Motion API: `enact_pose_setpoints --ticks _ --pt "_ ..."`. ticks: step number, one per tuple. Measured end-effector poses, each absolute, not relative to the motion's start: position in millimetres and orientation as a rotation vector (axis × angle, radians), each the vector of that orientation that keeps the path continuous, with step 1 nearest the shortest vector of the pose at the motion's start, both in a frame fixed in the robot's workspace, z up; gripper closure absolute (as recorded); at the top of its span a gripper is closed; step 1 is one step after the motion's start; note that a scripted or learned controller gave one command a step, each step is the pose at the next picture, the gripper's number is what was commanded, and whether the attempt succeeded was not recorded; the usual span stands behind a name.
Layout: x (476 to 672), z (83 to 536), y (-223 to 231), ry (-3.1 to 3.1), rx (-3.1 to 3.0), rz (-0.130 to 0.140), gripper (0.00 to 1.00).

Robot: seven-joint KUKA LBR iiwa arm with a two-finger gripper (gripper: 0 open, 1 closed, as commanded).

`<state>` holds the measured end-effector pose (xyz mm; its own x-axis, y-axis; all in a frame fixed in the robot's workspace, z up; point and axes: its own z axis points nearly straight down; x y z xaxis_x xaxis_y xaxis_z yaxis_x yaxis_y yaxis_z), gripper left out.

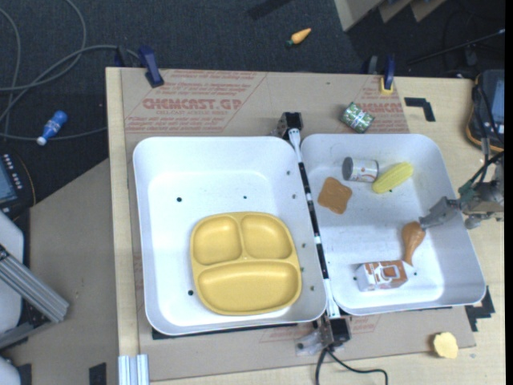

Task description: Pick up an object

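The left bin (152,215) holds a yellow divided plate (243,261), lying flat toward the front edge of the counter (120,135). The right bin (449,175) holds five items. A brown cracker (334,195) lies near the dividing wall. A small can (360,169) lies on its side toward the back, with a yellow corn cob (393,177) just beside it. A carton (382,275) lies near the front wall. A drumstick (412,238) lies toward the right wall. The hand (437,216) sits above the right wall, its tip just beside the drumstick. Contact and finger spacing cannot be determined. A green can (357,118) rests on the counter behind the right bin. A yellow lump (445,345) lies at the front right corner.
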<state>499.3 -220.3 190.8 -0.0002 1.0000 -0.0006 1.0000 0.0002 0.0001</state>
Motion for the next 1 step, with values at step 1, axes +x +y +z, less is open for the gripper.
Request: enact_pose_setpoints --ticks 1 --pt "509.1 80.4 -201.4 2.231 2.225 -0.004 0.00"
